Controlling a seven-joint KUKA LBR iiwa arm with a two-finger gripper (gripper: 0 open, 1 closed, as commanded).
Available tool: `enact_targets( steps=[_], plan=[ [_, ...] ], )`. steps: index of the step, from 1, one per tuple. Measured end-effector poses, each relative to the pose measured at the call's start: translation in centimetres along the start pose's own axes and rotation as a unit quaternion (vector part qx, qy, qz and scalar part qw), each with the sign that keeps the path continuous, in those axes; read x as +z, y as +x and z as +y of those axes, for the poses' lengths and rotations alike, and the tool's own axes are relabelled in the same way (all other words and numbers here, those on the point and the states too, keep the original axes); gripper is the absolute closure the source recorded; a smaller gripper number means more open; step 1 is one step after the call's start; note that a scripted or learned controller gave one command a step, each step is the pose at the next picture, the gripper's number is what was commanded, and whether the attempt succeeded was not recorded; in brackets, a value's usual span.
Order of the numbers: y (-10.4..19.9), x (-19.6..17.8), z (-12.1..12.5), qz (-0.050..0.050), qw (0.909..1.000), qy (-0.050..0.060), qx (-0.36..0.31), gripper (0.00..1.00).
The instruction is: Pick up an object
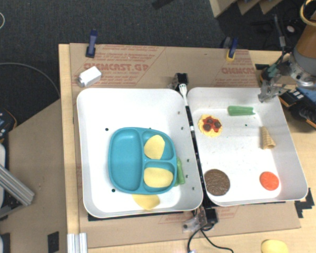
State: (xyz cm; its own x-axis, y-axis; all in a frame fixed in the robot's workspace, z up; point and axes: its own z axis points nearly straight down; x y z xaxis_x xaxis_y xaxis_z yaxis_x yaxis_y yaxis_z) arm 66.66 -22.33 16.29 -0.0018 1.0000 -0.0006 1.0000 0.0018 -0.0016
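Risk lies in range; the gripper (267, 93) hovers at the right bin's (292, 141) far right corner, grasping nothing, its opening impossible to tell; the green piece (240, 110) lies nearby, flat enough to slip.

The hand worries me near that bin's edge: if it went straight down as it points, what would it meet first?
Likely the right bin's far right rim, which lies under the hand. The green piece lies off to the side. Height is unclear.
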Motion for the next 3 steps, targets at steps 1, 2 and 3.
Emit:
enact_targets(
  steps=[1, 2, 3],
  plan=[
    [0.0, 1.2, 0.0, 0.0, 1.0, 0.0, 0.0, 1.0],
    [4.5, -16.4, 0.3, -0.002, 0.9999, -0.012, -0.002, 1.0],
    [-0.3, -11.3, -0.1, 0.0, 1.0, 0.001, 0.002, 1.0]
  ],
)
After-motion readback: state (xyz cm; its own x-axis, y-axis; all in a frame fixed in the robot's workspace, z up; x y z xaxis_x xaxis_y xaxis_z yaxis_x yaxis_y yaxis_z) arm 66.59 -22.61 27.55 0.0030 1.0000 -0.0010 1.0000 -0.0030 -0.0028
